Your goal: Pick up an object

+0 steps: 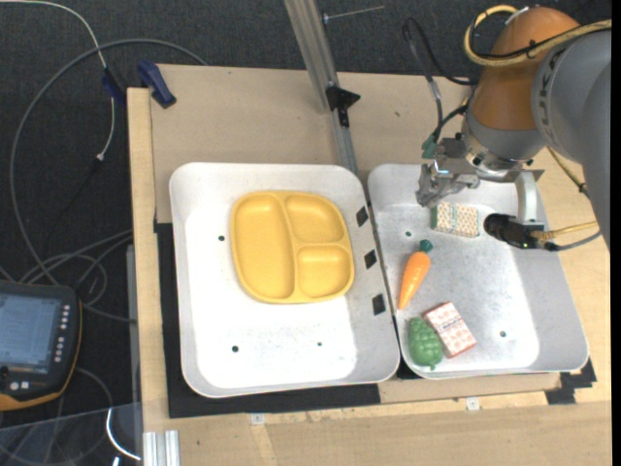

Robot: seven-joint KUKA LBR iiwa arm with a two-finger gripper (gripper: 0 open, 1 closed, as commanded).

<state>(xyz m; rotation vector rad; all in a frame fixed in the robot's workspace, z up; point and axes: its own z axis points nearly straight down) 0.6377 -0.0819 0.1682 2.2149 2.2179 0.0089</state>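
gripper [439, 194] low at top of right bin [543, 309], touching patterned packet [457, 219]; jaw state cannot tell. carrot [414, 276] just below, mid-frame right.

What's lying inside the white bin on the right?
In the right bin: a toy carrot, a green toy, a small red box and a patterned packet partly under the gripper.

You see a pale wooden bench [262, 105] standing on dark grey carpet floor [58, 105]. Thin white cables [85, 29] lie on that carpet at the left, near a black and orange handheld screen [34, 343]. A grey metal post [309, 27] rises behind.
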